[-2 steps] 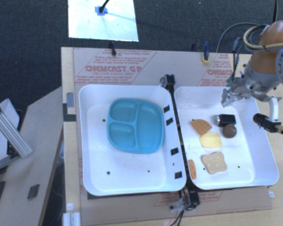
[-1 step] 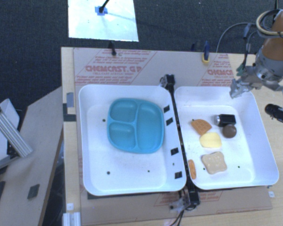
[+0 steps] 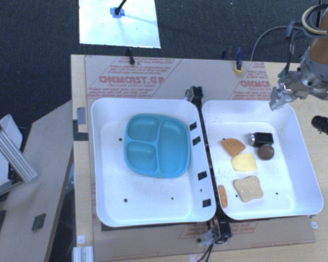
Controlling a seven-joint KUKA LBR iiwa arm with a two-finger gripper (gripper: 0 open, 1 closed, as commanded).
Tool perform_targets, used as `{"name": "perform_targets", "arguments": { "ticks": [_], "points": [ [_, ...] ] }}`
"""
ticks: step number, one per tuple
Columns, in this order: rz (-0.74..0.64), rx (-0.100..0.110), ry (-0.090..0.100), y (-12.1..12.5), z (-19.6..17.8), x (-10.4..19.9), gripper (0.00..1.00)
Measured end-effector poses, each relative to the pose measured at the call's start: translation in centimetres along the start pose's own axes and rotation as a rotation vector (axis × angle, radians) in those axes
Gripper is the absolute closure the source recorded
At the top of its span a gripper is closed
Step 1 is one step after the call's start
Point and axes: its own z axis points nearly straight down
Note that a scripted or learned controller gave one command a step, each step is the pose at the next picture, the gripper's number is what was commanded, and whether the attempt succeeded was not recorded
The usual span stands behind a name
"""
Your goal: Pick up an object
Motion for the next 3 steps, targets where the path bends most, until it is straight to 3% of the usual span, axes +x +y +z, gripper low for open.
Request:
{"name": "perform_targets", "arguments": {
  "ticks": [3],
  "points": [
    [-0.005, 0.003, 0.003, 0.4, -0.4, 15.0, 1.0]
  ]
}}
